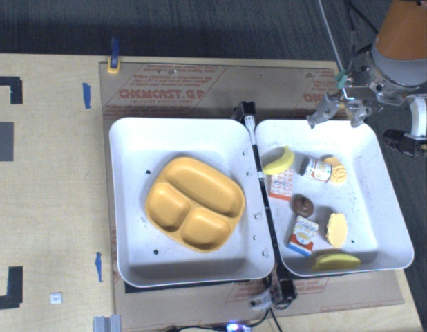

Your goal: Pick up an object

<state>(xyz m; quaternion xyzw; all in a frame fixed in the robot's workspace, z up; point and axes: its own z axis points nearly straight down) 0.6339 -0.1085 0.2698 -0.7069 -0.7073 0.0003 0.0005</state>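
The gripper hangs spread and empty over the right bin's far rim.

Pale wooden bench — dark grey carpet floor behind it.

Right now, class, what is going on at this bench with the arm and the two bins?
A grey robot arm with an orange band reaches in from the right. Its two-finger gripper hovers open above the far rim of the right white bin, holding nothing. That bin holds small toy foods, among them a yellow banana and a brown doughnut. The left white bin holds a yellow sectioned tray.
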